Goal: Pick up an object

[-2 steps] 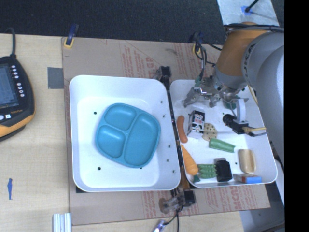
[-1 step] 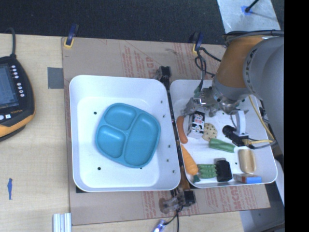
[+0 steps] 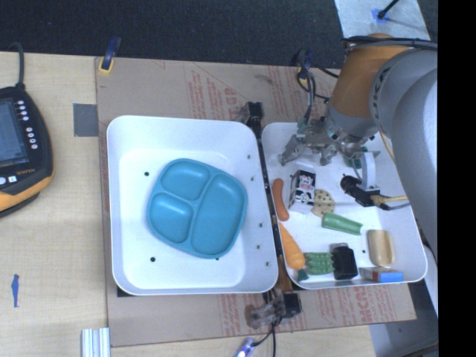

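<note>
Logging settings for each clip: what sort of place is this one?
Probably a robotics lab bench, not a home. A robot arm reaches over two white bins, a teach pendant lies on the wooden bench, and the right bin holds toy food such as a carrot.

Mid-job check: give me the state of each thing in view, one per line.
Tool: low over right bin's far end, holding nothing visible.
Blue divided plate: flat, upright, alone in left bin.
Carrot: lying along right bin's left wall.
Sausage: lying flat.
</note>
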